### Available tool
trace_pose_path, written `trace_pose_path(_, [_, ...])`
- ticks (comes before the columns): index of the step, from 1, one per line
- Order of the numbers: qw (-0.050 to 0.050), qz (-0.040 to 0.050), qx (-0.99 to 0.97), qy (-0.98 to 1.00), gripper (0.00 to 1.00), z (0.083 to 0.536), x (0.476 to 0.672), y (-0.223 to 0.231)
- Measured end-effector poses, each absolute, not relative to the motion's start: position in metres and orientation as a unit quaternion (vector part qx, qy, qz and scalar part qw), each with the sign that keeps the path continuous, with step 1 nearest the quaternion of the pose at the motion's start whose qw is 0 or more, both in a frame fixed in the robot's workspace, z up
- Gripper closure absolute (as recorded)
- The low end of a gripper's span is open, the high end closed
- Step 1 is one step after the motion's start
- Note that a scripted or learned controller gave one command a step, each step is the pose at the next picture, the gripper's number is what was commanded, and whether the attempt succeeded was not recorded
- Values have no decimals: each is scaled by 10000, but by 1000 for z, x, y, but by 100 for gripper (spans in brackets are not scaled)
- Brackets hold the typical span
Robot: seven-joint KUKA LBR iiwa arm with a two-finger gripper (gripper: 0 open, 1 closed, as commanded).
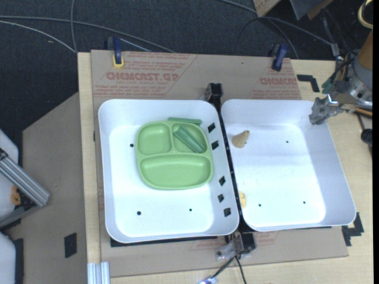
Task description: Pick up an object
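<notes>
A small tan lump (240, 138) lies in the right bin (296, 176) near its back left corner. A little yellow-orange piece (241, 200) rests against that bin's left wall, toward the front. In the left bin (160, 218) sits a green divided plate (172, 170), with a dark green piece (189, 138) in its back right compartment. My gripper (321, 110) hangs over the back right rim of the right bin, far from the tan lump, with nothing visibly in it.
A black divider with clips (220, 152) runs between the two bins. Blue clamps (118, 52) (278, 57) hold the cardboard-covered bench at the back. Cables and metal parts crowd the right side by the arm (358, 81).
</notes>
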State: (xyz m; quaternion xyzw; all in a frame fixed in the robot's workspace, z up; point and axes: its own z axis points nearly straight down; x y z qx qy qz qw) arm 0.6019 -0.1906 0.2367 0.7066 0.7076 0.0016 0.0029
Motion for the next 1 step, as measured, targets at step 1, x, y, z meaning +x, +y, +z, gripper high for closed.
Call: trace_pose_path(1, [-7, 9, 7050, 7092, 100, 246, 601, -137])
